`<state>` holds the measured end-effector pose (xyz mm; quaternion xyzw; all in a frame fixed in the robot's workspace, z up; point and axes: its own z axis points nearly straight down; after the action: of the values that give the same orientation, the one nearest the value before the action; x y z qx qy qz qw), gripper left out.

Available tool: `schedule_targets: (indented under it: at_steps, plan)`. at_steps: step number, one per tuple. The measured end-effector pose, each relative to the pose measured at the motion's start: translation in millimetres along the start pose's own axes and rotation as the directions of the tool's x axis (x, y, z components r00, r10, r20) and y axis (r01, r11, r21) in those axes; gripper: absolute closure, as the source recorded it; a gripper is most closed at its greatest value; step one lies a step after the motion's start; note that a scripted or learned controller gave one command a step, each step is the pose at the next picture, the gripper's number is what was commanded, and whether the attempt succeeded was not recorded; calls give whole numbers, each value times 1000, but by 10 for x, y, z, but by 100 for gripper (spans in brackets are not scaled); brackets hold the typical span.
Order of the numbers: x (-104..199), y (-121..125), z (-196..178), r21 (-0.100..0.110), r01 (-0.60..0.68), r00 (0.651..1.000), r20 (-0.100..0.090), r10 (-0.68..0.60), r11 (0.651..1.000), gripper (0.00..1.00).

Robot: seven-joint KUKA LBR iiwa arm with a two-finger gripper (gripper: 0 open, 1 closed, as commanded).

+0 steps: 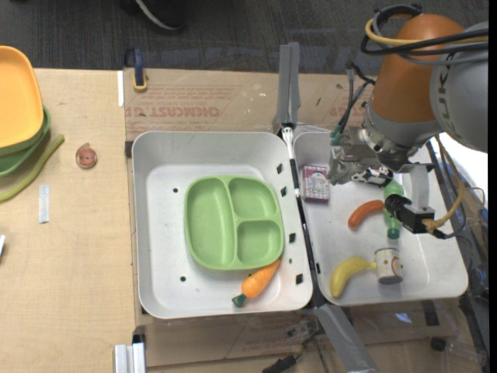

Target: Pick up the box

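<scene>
Here the gripper (347, 167) hangs over the right bin (446, 274); whether it is open or closed cannot be told from this angle. The box (315, 183), small and pinkish, lies just to its left, apparently apart from it. An orange sausage (365, 213) lies just below the gripper.

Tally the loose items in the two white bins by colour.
Green: 2, divided plate, small bottle
Orange: 2, carrot, sausage-shaped toy
Yellow: 1, banana
Pink: 1, box
White: 1, cup
Total: 7
</scene>
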<state>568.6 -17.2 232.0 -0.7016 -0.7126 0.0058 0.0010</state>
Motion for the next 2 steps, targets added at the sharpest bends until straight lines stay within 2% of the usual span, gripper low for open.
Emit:
schedule_targets:
  at_steps: [1, 2]
  plan:
    - [-17, 1, -78, 2, 0, 1000, 2, 0, 1000, 100]
    - [0, -559, 353, -6, 99, 995, -5, -99, 995, 100]
